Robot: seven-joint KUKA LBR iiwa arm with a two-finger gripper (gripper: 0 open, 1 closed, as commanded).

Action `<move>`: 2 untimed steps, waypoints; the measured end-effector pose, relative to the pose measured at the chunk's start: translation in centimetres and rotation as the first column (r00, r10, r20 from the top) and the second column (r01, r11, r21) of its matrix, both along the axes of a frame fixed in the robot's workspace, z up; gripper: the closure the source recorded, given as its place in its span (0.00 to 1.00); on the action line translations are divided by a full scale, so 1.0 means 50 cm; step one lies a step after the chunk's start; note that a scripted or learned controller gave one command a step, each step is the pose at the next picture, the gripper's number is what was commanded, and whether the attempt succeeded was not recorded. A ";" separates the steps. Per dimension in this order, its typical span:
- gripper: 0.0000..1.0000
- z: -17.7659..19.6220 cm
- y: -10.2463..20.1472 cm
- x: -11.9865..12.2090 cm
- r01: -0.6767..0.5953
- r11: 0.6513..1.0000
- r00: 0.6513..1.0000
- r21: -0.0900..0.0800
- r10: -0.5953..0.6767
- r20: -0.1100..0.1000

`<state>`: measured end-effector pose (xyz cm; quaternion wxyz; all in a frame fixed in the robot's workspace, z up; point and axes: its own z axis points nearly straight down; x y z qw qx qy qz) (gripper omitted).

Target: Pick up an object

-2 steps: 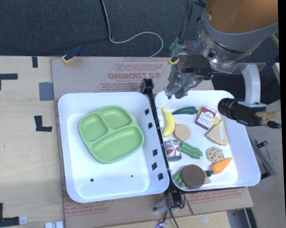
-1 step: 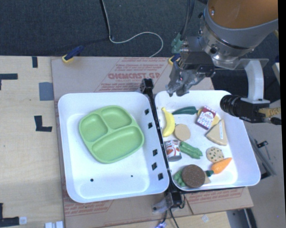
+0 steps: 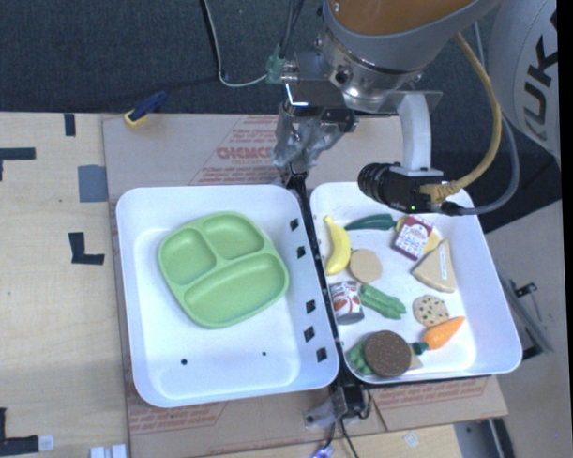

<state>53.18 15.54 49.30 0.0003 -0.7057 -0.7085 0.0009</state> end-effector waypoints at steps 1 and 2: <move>1.00 0.024 -0.004 -0.003 0.001 1.000 1.000 -0.001 -0.001 0.000; 1.00 -0.227 -0.112 0.056 0.010 1.000 1.000 -0.004 -0.010 -0.011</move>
